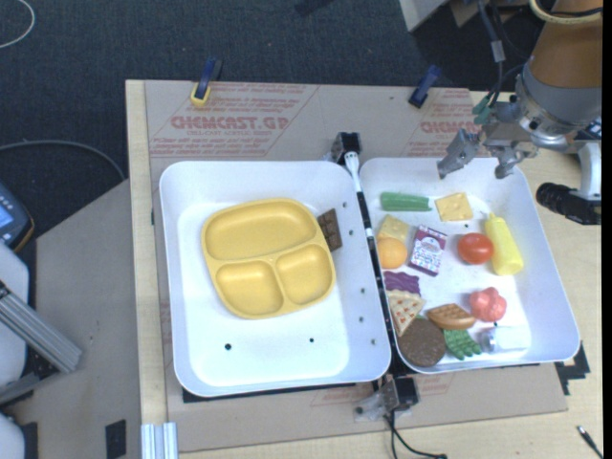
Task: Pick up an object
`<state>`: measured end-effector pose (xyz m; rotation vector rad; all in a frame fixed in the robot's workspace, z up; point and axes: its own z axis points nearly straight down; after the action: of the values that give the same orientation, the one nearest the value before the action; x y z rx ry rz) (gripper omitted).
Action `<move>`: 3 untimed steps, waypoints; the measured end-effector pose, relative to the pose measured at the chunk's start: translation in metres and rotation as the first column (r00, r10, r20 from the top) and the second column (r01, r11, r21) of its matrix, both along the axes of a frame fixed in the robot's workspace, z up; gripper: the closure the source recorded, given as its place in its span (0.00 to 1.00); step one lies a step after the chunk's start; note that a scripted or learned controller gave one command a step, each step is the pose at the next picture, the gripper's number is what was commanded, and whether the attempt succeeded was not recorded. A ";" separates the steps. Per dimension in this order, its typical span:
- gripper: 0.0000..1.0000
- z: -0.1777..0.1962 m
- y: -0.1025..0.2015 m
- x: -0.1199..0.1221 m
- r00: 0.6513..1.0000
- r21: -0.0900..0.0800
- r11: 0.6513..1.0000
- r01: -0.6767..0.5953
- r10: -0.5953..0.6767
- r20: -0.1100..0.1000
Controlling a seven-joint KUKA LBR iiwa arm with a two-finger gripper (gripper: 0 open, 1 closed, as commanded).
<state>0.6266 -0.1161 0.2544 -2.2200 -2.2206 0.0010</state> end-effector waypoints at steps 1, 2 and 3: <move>0.00 -0.043 0.003 0.000 1.000 0.001 1.000 0.000 0.000 -0.004; 0.00 -0.106 0.007 -0.002 1.000 0.001 1.000 0.000 0.000 -0.006; 0.00 -0.154 0.014 -0.008 1.000 0.001 1.000 0.001 -0.001 -0.006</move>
<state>0.6182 -0.1018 0.1003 -2.2176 -2.2161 0.0056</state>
